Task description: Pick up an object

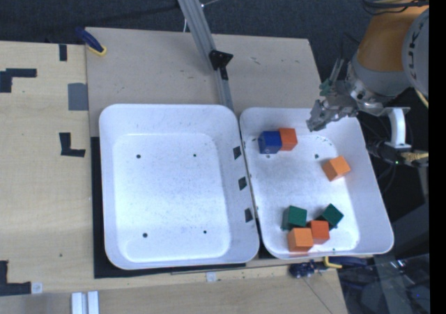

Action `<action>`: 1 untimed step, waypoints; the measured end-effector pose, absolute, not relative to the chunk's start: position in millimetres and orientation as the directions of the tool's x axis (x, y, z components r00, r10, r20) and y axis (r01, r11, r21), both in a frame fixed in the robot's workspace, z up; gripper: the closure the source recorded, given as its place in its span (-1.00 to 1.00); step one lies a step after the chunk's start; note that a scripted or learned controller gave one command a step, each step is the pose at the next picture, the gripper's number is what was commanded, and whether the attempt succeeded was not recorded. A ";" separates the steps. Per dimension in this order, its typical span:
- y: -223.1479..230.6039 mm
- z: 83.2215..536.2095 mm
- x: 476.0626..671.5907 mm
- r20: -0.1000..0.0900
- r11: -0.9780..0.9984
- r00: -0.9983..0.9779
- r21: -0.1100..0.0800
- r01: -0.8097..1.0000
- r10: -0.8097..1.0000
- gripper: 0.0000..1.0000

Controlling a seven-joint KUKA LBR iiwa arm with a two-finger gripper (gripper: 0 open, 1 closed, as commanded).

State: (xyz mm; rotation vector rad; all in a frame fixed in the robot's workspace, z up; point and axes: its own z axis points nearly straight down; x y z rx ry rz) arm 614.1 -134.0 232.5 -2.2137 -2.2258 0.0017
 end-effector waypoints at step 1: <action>-85.0 222.2 606.4 0.001 0.006 -0.006 -0.003 1.000 1.000 1.00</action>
